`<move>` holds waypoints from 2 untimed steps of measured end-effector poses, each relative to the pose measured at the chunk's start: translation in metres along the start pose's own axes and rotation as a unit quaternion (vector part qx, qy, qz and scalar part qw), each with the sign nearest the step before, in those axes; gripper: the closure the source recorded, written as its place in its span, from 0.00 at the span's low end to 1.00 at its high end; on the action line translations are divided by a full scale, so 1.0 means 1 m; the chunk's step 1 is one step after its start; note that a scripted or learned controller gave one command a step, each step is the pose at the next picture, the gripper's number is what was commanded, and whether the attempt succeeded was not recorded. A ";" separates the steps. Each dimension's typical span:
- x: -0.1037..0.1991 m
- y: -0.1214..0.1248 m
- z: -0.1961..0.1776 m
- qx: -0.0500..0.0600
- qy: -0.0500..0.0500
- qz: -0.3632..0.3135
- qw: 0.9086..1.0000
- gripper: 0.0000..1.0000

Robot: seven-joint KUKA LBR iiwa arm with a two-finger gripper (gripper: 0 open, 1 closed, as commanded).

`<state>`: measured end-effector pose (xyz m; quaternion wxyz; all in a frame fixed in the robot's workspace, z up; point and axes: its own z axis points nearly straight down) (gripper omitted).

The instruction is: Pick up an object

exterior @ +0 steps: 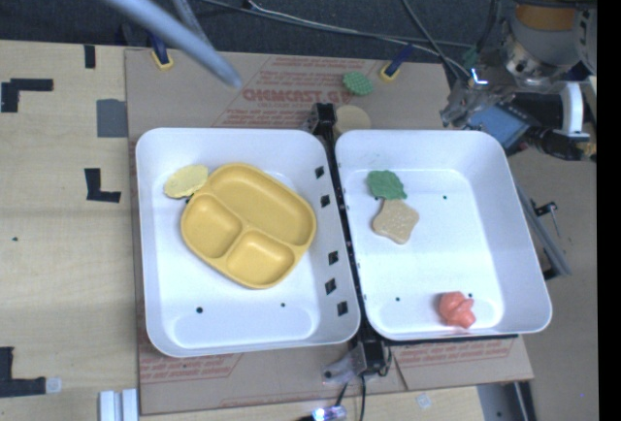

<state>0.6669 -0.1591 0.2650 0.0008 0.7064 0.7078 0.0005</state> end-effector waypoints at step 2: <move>0.110 -0.009 0.016 0.002 0.001 -0.002 1.000 1.00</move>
